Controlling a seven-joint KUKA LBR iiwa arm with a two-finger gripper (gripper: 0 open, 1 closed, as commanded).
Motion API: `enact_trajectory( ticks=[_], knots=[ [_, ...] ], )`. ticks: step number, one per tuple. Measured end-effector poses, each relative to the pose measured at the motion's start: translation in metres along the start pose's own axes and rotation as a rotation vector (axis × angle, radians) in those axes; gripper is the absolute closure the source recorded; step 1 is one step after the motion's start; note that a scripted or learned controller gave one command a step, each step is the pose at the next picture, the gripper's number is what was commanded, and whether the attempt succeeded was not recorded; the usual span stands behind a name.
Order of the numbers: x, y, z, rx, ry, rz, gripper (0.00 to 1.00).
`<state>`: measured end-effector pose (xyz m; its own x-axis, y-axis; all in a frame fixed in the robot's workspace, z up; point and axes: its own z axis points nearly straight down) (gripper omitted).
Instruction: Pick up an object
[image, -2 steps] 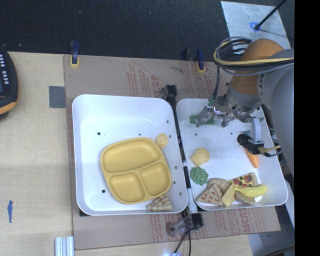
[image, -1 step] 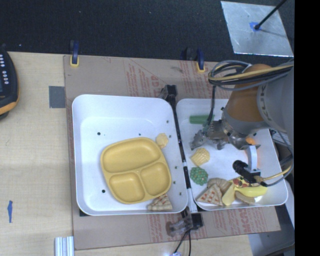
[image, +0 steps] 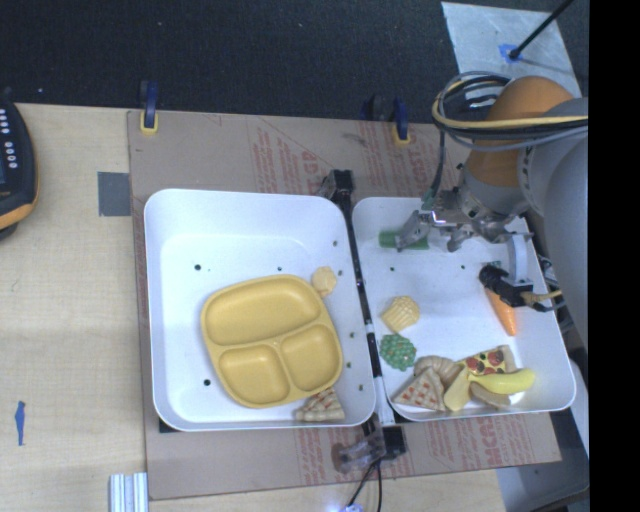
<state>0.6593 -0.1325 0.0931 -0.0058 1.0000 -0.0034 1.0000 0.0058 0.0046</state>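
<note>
My gripper (image: 436, 236) hangs over the back of the right bin (image: 455, 280), open, with its two grey fingers spread apart. A small green piece (image: 390, 239) lies on the bin floor just left of the left fingertip (image: 410, 234), and nothing sits between the fingers. Further forward in the same bin are a yellow corn piece (image: 400, 313), a green broccoli (image: 397, 351), an orange carrot (image: 506, 314), a banana (image: 503, 382) and pizza slices (image: 422, 390).
The left bin (image: 180, 230) holds a yellow divided plate (image: 270, 340), a small pale yellow piece (image: 323, 279) at the plate's back right and a waffle-like slice (image: 320, 406) at the front. The arm's grey and orange body (image: 530, 130) looms over the right bin's back corner.
</note>
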Motion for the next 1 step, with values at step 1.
enact_trajectory(
  ticks=[1],
  knots=[
    [-0.0021, -0.0028, 0.0007, 0.006, 0.002, 0.002, 0.0]
  ],
)
